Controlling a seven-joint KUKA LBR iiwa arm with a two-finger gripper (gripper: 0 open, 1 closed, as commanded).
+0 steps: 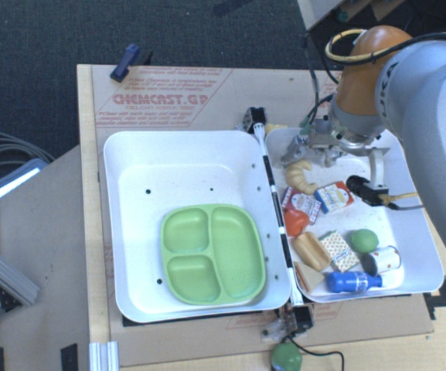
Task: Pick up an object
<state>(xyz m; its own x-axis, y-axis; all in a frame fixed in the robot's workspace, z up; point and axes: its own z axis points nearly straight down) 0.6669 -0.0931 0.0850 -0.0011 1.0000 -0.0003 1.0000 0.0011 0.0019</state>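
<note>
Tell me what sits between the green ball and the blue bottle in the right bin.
In the camera view, a white mug with a dark end lies between the green ball and the blue bottle.

You can read red print reading "CHEMCAST GP" on the brown paper-masked sheet (168, 99) under the two white bins, at its far edge. The smaller red lines above and below that name are too fine for you to make out.
</note>
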